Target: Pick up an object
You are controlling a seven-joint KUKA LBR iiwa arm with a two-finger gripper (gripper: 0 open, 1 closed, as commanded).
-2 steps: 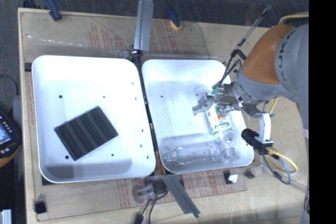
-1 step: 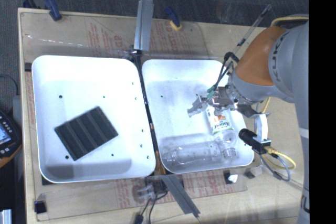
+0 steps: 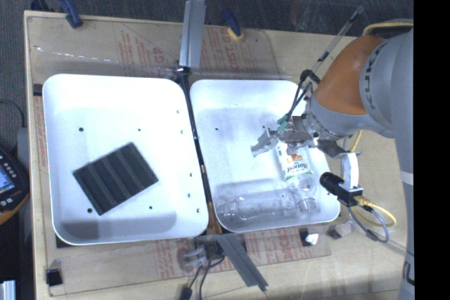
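Observation:
My gripper (image 3: 275,140) hangs over the middle of the right bin (image 3: 232,109), reaching in from the right. Just below and right of it lies a small clear bottle (image 3: 296,167) with a white label printed in orange and green, its top end under the gripper. A larger clear plastic bottle (image 3: 261,208) lies on its side along the right bin's front wall. A black ribbed rectangular block (image 3: 115,177) lies flat in the left bin (image 3: 63,102), far from the gripper.
The grey arm with its orange band (image 3: 348,84) crosses the right bin's right rim. A metal bar (image 3: 191,31) stands behind the divide between the bins. Blue clamps (image 3: 69,9) sit on the bench's back edge, and cables (image 3: 369,211) lie at the right.

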